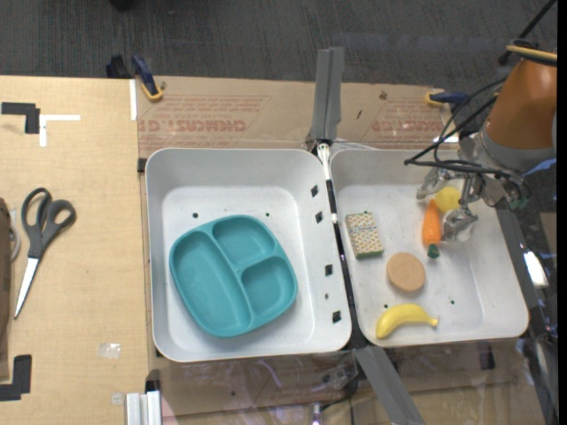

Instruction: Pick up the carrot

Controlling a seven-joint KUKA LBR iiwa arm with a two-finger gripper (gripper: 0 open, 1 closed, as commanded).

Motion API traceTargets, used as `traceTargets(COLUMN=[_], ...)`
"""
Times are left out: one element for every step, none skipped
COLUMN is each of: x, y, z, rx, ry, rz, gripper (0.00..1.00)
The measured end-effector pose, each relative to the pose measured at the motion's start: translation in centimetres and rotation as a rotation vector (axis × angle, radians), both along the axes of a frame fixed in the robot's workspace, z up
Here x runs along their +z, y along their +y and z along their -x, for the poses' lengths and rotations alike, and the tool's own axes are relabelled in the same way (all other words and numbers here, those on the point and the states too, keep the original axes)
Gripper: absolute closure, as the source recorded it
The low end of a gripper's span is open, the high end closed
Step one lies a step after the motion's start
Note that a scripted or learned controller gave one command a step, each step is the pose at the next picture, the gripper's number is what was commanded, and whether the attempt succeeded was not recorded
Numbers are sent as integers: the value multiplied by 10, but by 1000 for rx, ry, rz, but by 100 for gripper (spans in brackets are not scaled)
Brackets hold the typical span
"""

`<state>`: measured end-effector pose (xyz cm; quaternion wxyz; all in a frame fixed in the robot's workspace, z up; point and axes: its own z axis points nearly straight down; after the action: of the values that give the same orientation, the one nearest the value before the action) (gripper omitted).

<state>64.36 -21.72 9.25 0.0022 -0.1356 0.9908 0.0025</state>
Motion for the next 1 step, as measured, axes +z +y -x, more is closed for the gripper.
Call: traceTargets(x=[12], y=[0], z=[-2], rx=[2], ry=[-9], rz=[3], gripper=[100])
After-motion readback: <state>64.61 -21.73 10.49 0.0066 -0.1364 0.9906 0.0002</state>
